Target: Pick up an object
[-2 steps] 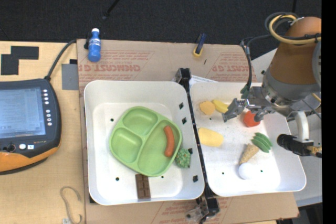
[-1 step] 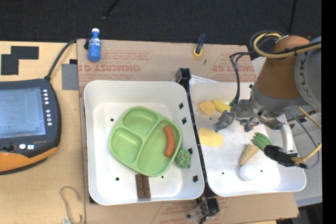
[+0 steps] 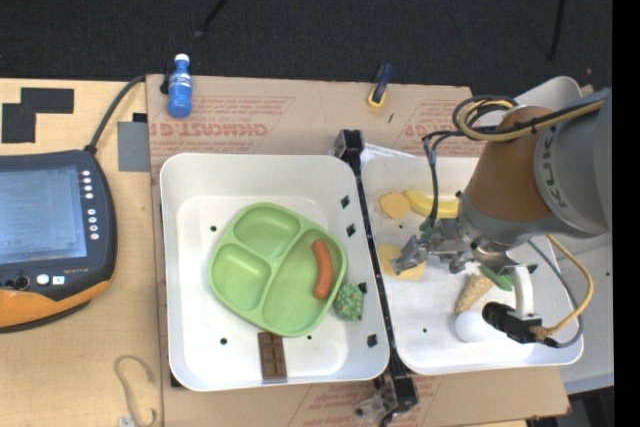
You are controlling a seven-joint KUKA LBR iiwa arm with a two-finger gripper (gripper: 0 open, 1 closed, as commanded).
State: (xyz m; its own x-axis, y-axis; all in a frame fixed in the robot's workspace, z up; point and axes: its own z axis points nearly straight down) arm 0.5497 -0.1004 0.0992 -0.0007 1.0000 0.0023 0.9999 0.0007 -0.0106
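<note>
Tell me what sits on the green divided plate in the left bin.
A red sausage lies in the green divided plate's right compartment. The other two compartments show bare green. A green broccoli-like piece sits beside the plate's rim. What lies under the plate is covered.

In the left bin (image 3: 190,215) a divided plate (image 3: 260,265) sits central, a sausage (image 3: 322,269) at its three o'clock. The gripper (image 3: 412,255) hangs inside the right bin (image 3: 440,355).

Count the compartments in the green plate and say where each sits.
3. One small compartment at the plate's far side, one small compartment at its left, and one large compartment on the right, holding a sausage.
</note>
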